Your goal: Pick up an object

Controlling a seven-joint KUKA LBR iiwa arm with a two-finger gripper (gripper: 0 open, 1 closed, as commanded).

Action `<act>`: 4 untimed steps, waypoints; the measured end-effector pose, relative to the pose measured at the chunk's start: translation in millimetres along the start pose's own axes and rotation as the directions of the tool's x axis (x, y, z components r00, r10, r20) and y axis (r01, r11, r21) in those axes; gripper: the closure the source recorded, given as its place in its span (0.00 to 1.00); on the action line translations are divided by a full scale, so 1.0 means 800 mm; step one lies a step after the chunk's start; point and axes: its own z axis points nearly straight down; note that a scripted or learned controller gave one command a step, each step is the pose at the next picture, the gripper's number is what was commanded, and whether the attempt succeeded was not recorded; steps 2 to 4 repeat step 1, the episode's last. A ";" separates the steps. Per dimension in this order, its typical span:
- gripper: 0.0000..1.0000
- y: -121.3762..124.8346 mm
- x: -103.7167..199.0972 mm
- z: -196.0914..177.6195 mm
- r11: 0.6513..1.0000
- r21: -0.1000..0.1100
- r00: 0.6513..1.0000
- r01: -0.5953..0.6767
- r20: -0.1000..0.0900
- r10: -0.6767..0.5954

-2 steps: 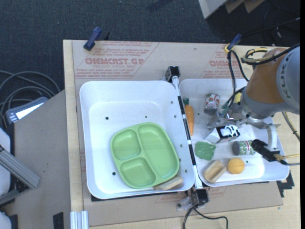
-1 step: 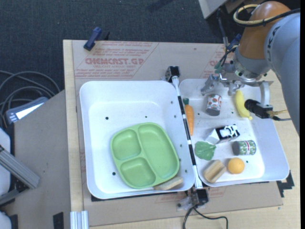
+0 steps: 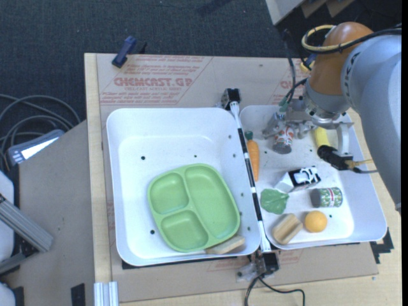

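Note:
My gripper [image 3: 282, 139] hangs low over the far part of the right bin [image 3: 366, 225], just right of the divider. An orange carrot [image 3: 254, 158] lies along that divider, close to the gripper's left. A yellow object [image 3: 322, 136] sits partly hidden under the wrist to the right. Nearer the front lie a black-and-white item [image 3: 302, 176], a green leaf [image 3: 274, 201], a small green-labelled can [image 3: 327, 197], an orange fruit [image 3: 315, 222] and a tan bread-like piece [image 3: 286, 227]. Nothing shows between the gripper's tips.
The left bin [image 3: 127, 132] holds a green divided plate [image 3: 192, 206] and a tan block [image 3: 226, 247] at its front edge. A blue object [image 3: 123, 51] lies on the board behind the bins. Cables trail at the far left.

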 end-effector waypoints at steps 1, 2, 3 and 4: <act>1.00 0.001 0.000 -0.014 1.000 -0.003 1.000 0.001 0.001 -0.001; 1.00 0.001 0.000 -0.014 1.000 -0.003 1.000 0.001 0.001 -0.001; 1.00 0.001 0.000 -0.014 1.000 -0.003 1.000 0.001 0.001 -0.001; 1.00 0.001 0.000 -0.014 1.000 -0.003 1.000 0.001 0.001 -0.001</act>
